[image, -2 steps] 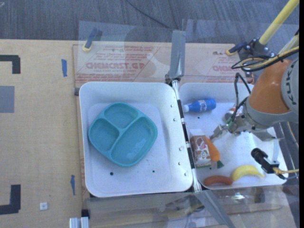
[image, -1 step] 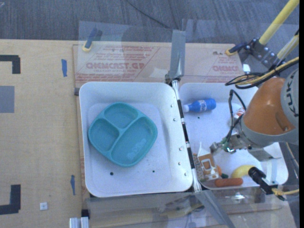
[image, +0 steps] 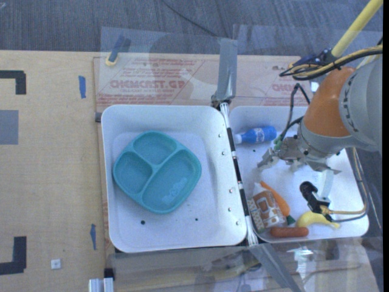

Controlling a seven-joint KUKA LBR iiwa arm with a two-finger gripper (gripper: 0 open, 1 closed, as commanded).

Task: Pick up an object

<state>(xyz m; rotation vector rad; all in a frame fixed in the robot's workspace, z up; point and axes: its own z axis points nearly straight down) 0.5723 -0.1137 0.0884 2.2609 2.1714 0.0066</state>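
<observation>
My gripper (image: 275, 157) hangs over the upper middle of the right bin (image: 358, 224), below the orange band of the arm. A blue bottle (image: 258, 134) lies just up and left of it, near the bin's far wall. Toward the front of that bin lie an orange carrot (image: 277, 200), a brown snack packet (image: 265, 211), a red sausage (image: 289, 231) and a yellow banana (image: 317, 219). Nothing visible is held by the gripper.
The left bin (image: 121, 224) holds a teal divided plate (image: 157, 171). A raised divider (image: 234, 175) separates the two bins. Bare white floor lies in the right bin between the gripper and the carrot.
</observation>
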